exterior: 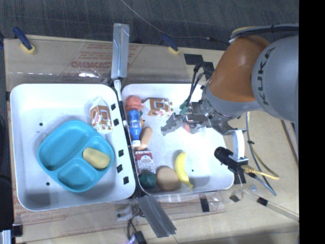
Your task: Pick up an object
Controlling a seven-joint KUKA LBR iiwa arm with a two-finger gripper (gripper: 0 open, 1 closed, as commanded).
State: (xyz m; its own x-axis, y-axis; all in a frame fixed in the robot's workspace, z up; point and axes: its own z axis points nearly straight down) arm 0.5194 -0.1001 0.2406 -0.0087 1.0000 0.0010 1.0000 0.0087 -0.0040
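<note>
Robot arm hovered over a crowded right bin (216, 179)

The gripper (175, 123) hung above the bin floor, its jaws' state unclear, just beside a small carton (158, 106); a banana (182, 169) lay near; the left bin (20, 136) held a blue tray (66, 156).

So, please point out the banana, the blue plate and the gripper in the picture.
banana (182, 169): camera view, on the middle of its yellow curve.
blue plate (57, 147): camera view, on its bare upper compartment.
gripper (170, 126): camera view, between its fingertips.
</note>
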